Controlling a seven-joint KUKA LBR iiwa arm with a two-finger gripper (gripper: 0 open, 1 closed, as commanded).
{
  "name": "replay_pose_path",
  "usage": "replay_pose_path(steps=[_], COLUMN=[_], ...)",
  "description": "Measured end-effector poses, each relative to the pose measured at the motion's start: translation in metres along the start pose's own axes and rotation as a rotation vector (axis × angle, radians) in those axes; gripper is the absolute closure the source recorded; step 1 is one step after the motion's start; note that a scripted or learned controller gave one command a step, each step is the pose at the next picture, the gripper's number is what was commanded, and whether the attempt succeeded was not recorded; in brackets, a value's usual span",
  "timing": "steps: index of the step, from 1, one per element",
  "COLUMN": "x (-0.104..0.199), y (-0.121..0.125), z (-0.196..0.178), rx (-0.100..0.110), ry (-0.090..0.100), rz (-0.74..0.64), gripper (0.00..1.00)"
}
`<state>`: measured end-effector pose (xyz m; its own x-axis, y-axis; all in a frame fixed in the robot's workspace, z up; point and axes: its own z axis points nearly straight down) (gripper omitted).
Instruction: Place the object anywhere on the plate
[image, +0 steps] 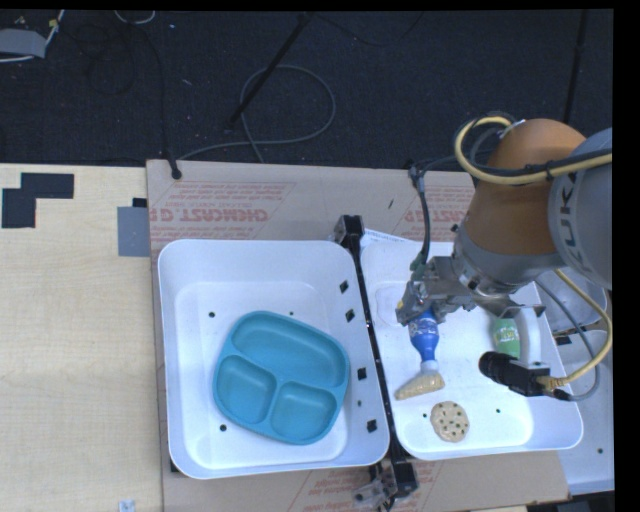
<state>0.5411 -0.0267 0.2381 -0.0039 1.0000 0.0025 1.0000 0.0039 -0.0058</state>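
Note:
A blue divided plate (281, 376) lies in the left bin (190, 300), towards its front. In the right bin (560, 430), my gripper (424, 308) hangs low over the middle. Directly below it is a small blue bottle (427, 343) with a white label, its upper end right at the gripper's tip. The gripper's body covers the point where they meet, so a grasp cannot be made out.
A tan cone (420, 385) lies just below the blue bottle, and a chocolate-chip cookie (450, 421) rests near the right bin's front wall. A green item (507, 338) sits to the gripper's right. A black divider (362, 340) separates the bins.

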Motion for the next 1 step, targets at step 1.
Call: replay_pose_path(steps=[1], x=[0.0483], y=[-0.0079], z=[-0.0029], rx=[-0.001], ry=[0.000], rz=[0.000], gripper=[1.00])
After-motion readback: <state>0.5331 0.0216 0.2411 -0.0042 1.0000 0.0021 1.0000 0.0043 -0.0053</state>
